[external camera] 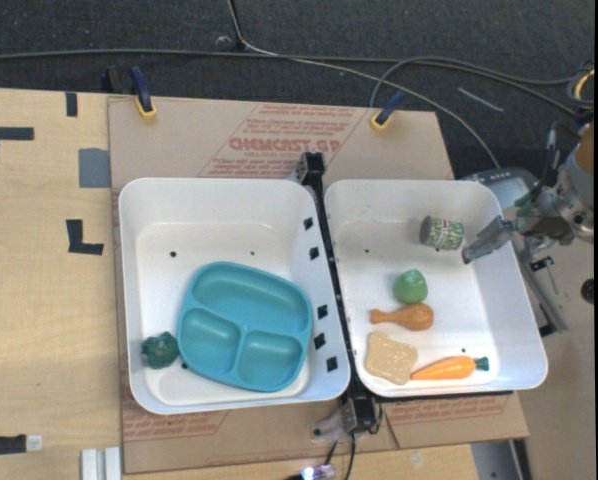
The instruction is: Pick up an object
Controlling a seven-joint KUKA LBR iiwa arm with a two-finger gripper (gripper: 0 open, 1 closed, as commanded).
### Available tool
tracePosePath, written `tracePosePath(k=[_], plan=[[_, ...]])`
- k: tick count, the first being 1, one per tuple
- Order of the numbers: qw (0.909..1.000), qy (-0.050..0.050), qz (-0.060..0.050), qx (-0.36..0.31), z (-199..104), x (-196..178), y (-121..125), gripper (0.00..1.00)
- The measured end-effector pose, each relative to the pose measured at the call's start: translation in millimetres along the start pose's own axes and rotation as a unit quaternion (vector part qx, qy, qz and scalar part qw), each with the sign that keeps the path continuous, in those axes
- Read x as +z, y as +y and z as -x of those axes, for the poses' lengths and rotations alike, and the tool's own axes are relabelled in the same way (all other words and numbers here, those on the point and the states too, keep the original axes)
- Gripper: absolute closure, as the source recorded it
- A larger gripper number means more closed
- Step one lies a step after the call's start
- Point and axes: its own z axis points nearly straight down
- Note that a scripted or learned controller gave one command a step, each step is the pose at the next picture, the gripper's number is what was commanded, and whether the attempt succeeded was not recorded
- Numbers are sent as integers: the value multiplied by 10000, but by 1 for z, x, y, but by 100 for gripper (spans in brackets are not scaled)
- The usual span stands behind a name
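White bin [509, 268] contents are being left untouched, nothing being lifted yet, while the jaws' state cannot be told on the gripper [484, 243] being held beside the small can [442, 232].

A robotics test lab, seen from above: two white bins [219, 193] sit side by side on a cardboard sheet [279, 138] held to the wooden surface [39, 298] by blue-and-yellow clamps [142, 95]. Black cables [279, 53] trail across dark carpet [379, 8] behind, black tape marks [4, 140] dot the surface, and toy food [411, 286] serves as test material.
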Motion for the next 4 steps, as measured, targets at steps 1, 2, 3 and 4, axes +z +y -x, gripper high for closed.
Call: tracePosePath(k=[1,2,3,4], plan=[[10000,-16,57,-19,0,-7,2,0],[10000,-14,43,-18,-9,41,-1,0],[10000,-7,29,-14,-13,100,-10,0],[10000,-13,33,-16,-6,160,-7,0]])
